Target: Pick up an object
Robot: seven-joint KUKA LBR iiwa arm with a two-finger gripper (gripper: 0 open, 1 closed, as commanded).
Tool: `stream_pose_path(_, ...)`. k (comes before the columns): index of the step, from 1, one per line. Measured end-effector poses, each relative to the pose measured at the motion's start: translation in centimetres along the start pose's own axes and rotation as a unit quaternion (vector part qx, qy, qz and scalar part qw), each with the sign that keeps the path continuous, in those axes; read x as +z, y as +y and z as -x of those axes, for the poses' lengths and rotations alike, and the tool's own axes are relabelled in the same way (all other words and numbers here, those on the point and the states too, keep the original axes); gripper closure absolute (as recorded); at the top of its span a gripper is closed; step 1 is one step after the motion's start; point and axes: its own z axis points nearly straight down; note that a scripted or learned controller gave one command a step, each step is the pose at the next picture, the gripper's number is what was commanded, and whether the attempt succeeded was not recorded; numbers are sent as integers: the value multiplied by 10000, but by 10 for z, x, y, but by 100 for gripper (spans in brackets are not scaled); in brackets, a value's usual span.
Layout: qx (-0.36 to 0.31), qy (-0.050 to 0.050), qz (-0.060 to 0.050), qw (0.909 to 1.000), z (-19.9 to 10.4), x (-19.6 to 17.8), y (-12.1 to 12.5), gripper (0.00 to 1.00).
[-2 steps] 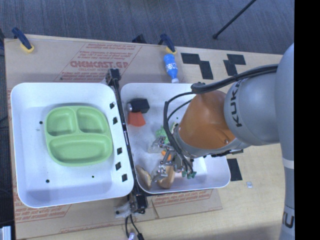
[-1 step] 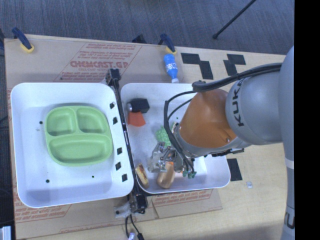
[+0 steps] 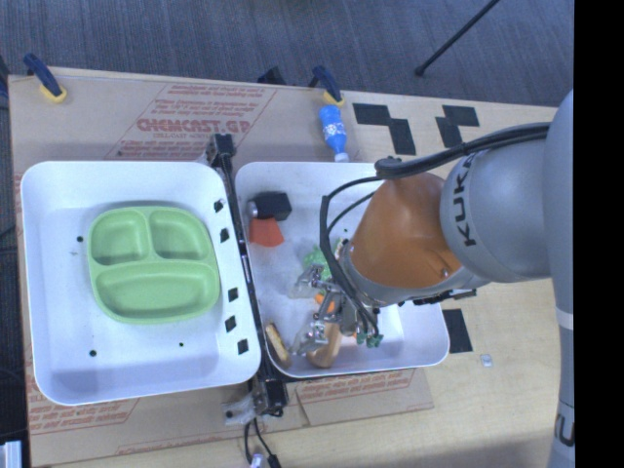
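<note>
My gripper (image 3: pixel 322 308) reaches down into the right bin (image 3: pixel 292 178), near its front middle, under the orange wrist band. Its metal fingers sit among a small heap of objects: a green piece (image 3: pixel 314 258), an orange piece (image 3: pixel 331 305) and a tan rounded object (image 3: pixel 323 351). A tan bread-like stick (image 3: pixel 277 342) lies just left of the heap. Further back in the bin lie a black block (image 3: pixel 270 205) and a red-orange piece (image 3: pixel 265 231). The wrist hides part of the bin's right half.
The left bin (image 3: pixel 39 261) holds a green divided plate (image 3: pixel 153 263). A row of black clips runs along the divider between the bins. A blue and white bottle (image 3: pixel 333 132) lies on the cardboard behind the right bin.
</note>
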Motion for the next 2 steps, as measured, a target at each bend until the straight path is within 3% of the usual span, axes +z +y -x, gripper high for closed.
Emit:
stream_pose_path(1, 2040, 41, -10, 9790, 2, 11, -1, 0)
stream_pose_path(2, 661, 48, 9, 9978, 3, 12, -35, 0)
